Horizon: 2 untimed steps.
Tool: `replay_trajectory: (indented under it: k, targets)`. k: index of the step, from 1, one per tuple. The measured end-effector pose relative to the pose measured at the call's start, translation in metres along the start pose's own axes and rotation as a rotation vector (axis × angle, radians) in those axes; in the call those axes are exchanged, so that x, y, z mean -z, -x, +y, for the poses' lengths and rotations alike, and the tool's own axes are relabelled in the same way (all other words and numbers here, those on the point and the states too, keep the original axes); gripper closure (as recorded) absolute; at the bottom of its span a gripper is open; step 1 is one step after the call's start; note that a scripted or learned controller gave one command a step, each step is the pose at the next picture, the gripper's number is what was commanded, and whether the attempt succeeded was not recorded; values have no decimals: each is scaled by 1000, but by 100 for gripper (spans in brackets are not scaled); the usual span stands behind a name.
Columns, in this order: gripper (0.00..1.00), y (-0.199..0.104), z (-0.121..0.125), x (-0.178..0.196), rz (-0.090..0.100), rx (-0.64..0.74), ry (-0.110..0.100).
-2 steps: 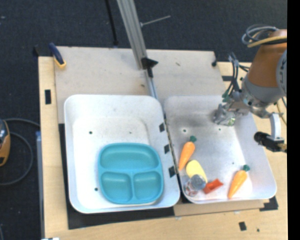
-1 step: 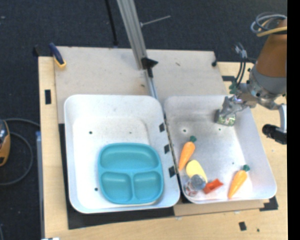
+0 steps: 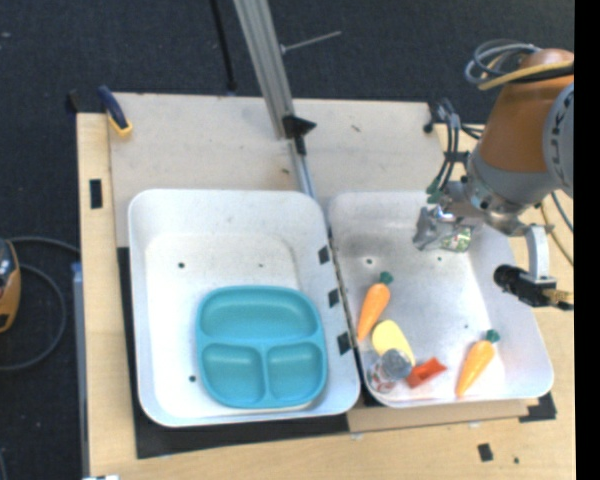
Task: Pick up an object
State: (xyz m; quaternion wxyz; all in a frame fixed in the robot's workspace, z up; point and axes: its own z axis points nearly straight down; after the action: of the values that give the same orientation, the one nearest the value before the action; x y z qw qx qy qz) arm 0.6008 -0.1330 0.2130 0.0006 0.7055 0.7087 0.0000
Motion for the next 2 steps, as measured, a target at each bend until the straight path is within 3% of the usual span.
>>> replay_trajectory:
  k: [2]
  targets:
    - [100, -104, -17, 12, 2, 3, 0]
